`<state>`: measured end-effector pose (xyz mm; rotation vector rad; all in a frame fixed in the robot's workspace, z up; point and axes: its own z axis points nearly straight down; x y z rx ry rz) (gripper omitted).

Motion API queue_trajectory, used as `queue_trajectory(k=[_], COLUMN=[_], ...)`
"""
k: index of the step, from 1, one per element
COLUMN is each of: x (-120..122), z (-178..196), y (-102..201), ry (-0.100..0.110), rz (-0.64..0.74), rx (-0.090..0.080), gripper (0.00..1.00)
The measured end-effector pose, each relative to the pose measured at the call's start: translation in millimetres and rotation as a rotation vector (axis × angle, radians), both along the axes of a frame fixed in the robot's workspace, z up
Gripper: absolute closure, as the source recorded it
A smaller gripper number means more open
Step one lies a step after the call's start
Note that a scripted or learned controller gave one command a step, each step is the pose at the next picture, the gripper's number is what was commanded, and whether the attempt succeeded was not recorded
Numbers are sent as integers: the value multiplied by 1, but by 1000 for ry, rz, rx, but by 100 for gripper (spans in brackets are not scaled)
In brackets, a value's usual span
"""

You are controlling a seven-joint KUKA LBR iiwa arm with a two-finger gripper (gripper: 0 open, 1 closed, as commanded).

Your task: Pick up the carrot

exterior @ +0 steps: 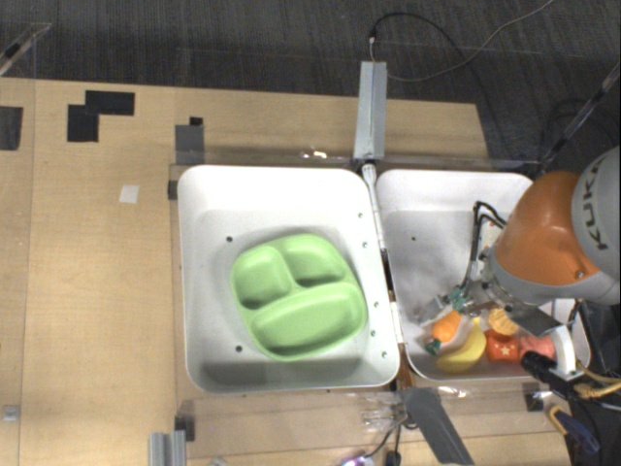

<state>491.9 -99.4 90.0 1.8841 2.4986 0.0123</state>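
On the left of the worktop [87, 289] sits the left bin [209, 221], and in it a green divided plate [299, 292] lies flat, turned a little so its two small compartments face the far left corner and its big one the near right. It looks like the place where picked things could be set down, which would explain why it lies bare and well apart from the clutter.

Across the shared rim, the right bin [427, 212] holds its things crowded into the near corner. That bunching likely comes from the bin's sloping walls, which let loose things slide together at the low edge.

The carrot [445, 327] lies at the left end of this cluster, a short orange piece. It touches a yellow banana [466, 350] just to its near right. Its long axis seems to run diagonally, from near left toward far right, with what looks like a pale or greenish end pointing up toward the arm; the piece is small, so I cannot be sure which end is the tip.

Further right lie a red fruit-like toy [503, 348] and a smaller orange piece [500, 320], partly under the arm.

The end effector [464, 297] hangs just above the carrot's far end, brought low over the pile, presumably for a try at it. Whether it is spread or closed I cannot tell, and nothing shows the carrot as gripped.
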Motion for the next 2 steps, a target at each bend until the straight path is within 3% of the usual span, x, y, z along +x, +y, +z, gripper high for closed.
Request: queue_trajectory(k=[1,2], x=[2,82], z=[10,94], y=[2,45], ry=[-3,14], rz=[3,-73], rx=[3,2], gripper=[100,100])
